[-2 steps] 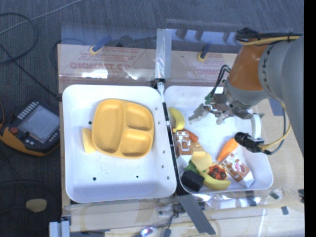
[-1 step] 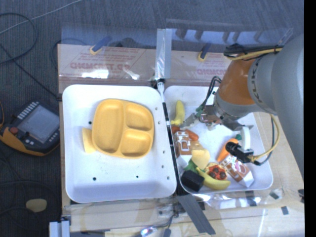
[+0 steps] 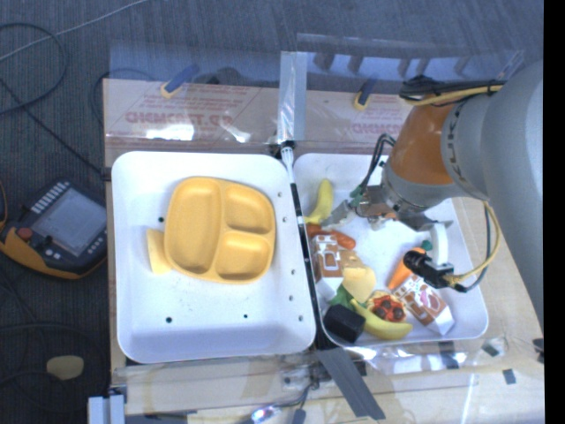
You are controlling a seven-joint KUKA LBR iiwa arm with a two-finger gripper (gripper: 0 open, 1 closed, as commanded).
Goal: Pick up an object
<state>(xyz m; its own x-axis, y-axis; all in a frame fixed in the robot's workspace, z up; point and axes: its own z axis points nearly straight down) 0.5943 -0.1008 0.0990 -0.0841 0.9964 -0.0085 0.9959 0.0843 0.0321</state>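
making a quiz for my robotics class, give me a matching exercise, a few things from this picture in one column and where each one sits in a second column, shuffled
Things:
1. yellow divided tray
2. black object
3. handheld pendant
4. upper banana

Places:
A. on the floor, left of the bench
B. near the top of the right bin, by the divider
C. in the left bin
D. at the right bin's lower left corner

Pairs: 1-C, 2-D, 3-A, 4-B
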